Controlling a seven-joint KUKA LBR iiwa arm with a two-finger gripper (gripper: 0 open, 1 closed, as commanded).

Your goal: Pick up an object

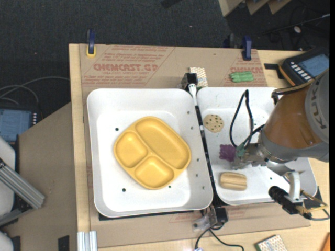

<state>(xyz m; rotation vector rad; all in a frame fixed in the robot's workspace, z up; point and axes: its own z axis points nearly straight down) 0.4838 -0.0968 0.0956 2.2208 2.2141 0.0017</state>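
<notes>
Down on the table, two white bins sat side by side. The left bin carried a yellow divided plate, three compartments, lying a little askew near the middle. The right bin was the busy one: a round tan cracker-like disc near its upper left corner, a small purple object below that, and a tan bread-roll-shaped piece lower still, close to the bin's front wall. Beyond the bins, a small green item rested on the brown board at the far side, with blue clamps on the board's edge.

The arm reached in from the right, its orange band bulking over the right bin and hiding that side of it. A black cable looped over the bin in front of it. The tool sat low, just beside the purple object on its right, with the roll just below it. Whether it was touching the purple object could not be told, nor whether it was released or clenched. Nothing was visibly held.
</notes>
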